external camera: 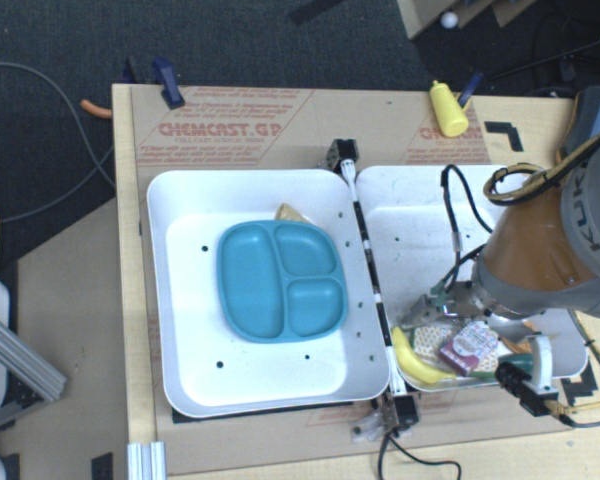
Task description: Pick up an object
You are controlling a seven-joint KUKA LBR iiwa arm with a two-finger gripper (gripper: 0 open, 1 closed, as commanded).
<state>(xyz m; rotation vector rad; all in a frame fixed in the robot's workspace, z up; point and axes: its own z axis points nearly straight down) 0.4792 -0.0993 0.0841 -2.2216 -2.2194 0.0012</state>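
My gripper [442, 308] hangs low over the front of the right bin [400, 218], under the grey arm and its orange band [530, 243]. Just below it lies a heap of objects: a yellow banana [412, 360] against the bin's front left corner, a tan patterned piece [432, 340], a pink and purple wrapped packet [472, 346] and a green item [510, 366]. The arm's bulk hides how the gripper meets the heap. Whether anything is held is unclear.
The left bin [180, 268] holds a blue divided plate [280, 280] with a tan object [292, 212] peeking out behind it. A yellow clamp [447, 108] and a blue clamp [166, 83] sit on the bench's far edge. Black cables [460, 218] loop over the right bin.
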